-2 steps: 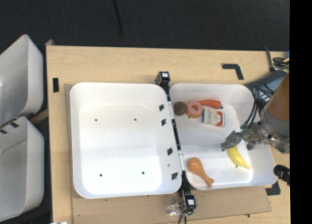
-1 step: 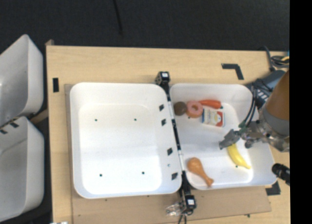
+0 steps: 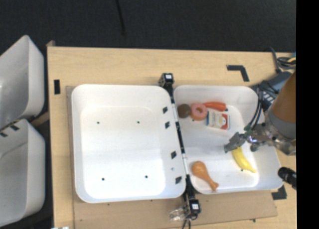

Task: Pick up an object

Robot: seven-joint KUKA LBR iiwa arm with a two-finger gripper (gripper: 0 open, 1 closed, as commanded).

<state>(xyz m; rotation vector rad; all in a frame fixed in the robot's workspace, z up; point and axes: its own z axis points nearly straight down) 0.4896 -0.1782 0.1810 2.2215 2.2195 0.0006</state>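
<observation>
- Overhead: two shallow white bins side by side on a light wooden bench [image 3: 124,63], left bin [image 3: 119,141] and right bin [image 3: 219,171] meeting along a black-clipped seam.
- Reaching in from the right: grey arm [image 3: 284,108] with its orange band, wrist over the right bin's right edge.
- At the arm's tip: gripper [image 3: 233,143], dark and blurred, low over the middle of the right bin; cannot tell how far apart its tips stand, nor anything between them.
- Just right of and nearer than the gripper: yellow banana [image 3: 243,160], lying on the bin floor, its far end close to or under the gripper; touching or apart, cannot tell.
- Near the right bin's near-left corner: orange drumstick-shaped toy [image 3: 204,174], well apart from the gripper.
- Along the far side of the right bin, left to right: small brown round object [image 3: 183,110], pink ring [image 3: 199,111], orange carrot [image 3: 215,106] and, just nearer, a white-and-red carton [image 3: 218,120].
</observation>
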